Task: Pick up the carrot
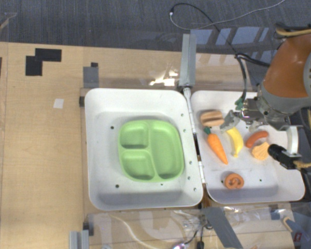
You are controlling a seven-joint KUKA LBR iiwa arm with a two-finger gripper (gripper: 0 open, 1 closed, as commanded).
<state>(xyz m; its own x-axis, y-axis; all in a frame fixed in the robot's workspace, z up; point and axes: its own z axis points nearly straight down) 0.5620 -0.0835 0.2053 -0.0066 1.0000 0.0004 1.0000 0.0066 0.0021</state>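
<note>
The carrot [216,147], orange with a small green top, lies in the left part of the right bin [259,188], pointing down and to the right. My gripper [235,118] hangs over the same bin, up and to the right of the carrot, between a bun and a banana. It is open, with nothing between its fingers. The arm's orange band and grey wrist hide the bin's upper right corner.
Around the carrot lie a brown bun [212,118], a yellow banana [235,140], a red sausage [257,137], an orange wedge [260,151] and a round brown pastry [234,180]. The left bin [101,185] holds a green divided plate [150,150].
</note>
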